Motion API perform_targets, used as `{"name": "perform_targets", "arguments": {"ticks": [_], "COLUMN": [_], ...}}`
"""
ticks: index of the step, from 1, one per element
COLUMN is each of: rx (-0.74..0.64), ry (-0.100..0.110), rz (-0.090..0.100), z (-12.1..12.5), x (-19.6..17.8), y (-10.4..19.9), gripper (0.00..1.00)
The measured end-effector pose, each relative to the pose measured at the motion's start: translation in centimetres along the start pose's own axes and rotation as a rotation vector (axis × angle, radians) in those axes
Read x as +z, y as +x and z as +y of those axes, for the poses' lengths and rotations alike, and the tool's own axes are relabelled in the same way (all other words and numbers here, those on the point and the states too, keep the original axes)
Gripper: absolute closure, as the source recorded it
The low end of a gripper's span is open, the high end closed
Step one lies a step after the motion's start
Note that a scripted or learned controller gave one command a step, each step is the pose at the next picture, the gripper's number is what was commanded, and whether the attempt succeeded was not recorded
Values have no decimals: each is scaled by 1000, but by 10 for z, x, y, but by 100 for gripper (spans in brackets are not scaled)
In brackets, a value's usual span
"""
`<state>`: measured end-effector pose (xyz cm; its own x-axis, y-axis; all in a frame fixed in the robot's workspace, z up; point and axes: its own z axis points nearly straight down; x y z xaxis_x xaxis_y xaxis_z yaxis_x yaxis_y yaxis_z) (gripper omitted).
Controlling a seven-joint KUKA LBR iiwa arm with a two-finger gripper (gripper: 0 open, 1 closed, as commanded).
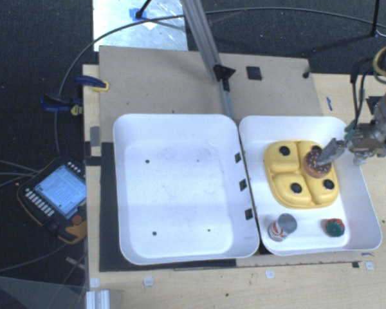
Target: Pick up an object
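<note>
One fixed camera looks down from above at a slant, far enough back to take in the whole counter (180,82); both white bins, left (174,188) and right (357,205), sit mid-frame; dark floor shows beyond; the arm (383,118) enters from the right edge.

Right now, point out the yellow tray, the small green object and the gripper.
yellow tray (289,187): camera view, lower left lobe of its top.
small green object (334,226): camera view, its middle, in the right bin's near corner.
gripper (323,158): camera view, its tip over the tray.
</note>
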<state>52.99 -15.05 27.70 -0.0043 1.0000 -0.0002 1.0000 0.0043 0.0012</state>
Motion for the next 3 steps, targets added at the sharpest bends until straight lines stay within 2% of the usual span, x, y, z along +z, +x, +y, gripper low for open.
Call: {"name": "perform_targets", "arguments": {"ticks": [2, 3], "rx": [3, 3], "ry": [2, 2], "rz": [1, 0], "z": [17, 16], "x": [99, 143], "y": [4, 11], "gripper": [0, 0]}}
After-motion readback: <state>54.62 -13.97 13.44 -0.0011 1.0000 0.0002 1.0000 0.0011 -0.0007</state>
